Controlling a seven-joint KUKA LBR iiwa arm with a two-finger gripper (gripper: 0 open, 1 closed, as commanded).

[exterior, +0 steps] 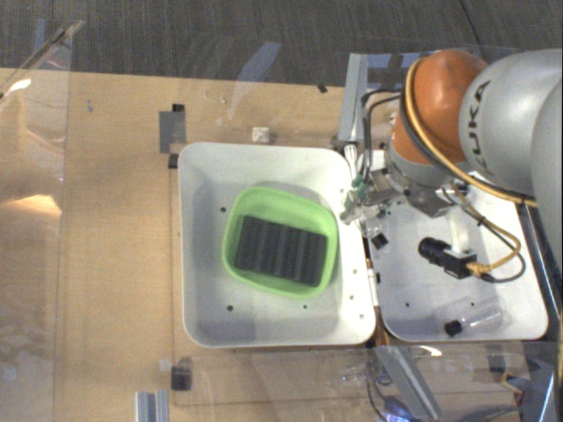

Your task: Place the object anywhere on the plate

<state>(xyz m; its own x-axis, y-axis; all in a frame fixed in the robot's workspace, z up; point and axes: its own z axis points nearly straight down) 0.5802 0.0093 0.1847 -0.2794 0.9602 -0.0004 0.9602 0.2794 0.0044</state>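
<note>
A green plate [236,227] with rounded corners lies in the left bin [202,315], a little right of its middle. A dark grey ribbed slab [281,250] covers the plate's centre. In the right bin [528,315], near the front edge, lies a small clear tube with a black cap [468,320]. My gripper [359,199] hangs over the wall between the two bins, just off the plate's right rim and well behind the tube. The wrist hides what lies under it.
The grey arm with its orange band [440,90] covers the back of the right bin. A black connector on an orange cable [445,258] hangs above that bin's middle. A small white cube [260,134] sits on the wooden bench behind the left bin.
</note>
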